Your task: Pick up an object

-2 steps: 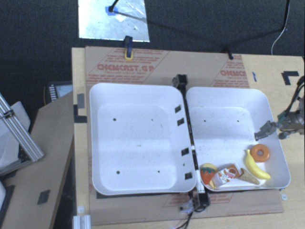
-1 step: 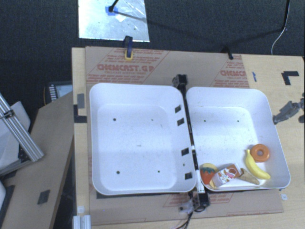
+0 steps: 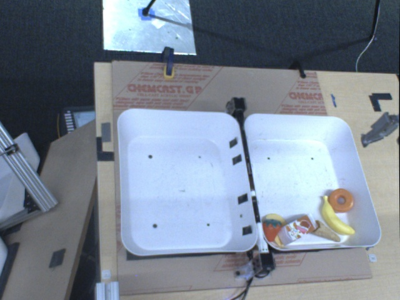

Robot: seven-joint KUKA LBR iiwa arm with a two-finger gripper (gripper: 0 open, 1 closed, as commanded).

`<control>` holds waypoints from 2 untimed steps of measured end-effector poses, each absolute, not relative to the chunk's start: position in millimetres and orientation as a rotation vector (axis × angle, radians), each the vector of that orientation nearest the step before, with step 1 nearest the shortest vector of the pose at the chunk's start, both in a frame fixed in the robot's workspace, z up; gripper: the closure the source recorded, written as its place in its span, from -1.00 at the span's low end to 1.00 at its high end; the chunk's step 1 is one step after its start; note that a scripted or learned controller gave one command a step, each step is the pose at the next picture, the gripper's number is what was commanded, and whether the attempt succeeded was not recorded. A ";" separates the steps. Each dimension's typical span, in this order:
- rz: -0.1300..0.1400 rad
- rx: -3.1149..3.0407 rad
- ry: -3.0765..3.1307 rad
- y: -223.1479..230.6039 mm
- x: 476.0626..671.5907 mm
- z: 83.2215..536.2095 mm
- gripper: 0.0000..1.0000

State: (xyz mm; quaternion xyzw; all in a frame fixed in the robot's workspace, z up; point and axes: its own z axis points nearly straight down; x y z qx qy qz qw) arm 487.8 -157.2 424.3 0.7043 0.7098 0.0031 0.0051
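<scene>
Table (image 3: 75, 167) carries two white bins. Tool (image 3: 379, 130) parked at right edge, opening impossible to judge. Banana (image 3: 335, 217), orange ring (image 3: 341, 199) crowded in right bin (image 3: 294, 130) corner; wall may block grasp.

Two shallow white bins sat side by side on the bench. The left bin (image 3: 134, 167) showed bare floor. In the right bin (image 3: 294, 136), the objects were gathered at the near right corner: a yellow banana (image 3: 336, 218) lay along the right wall, with an orange ring-shaped piece (image 3: 341, 199) touching its far end. Left of the banana lay a small white packet (image 3: 299, 229), and beside it, against the near left corner, a red-and-orange rounded toy (image 3: 273, 227). A grey gripper part (image 3: 380, 130) showed at the right edge, beyond the right bin's far corner.
</scene>
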 end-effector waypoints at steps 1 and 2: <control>0.015 2.201 2.228 -86.8 487.5 509.4 -1.00; 0.008 2.207 2.230 -34.9 486.9 536.8 -1.00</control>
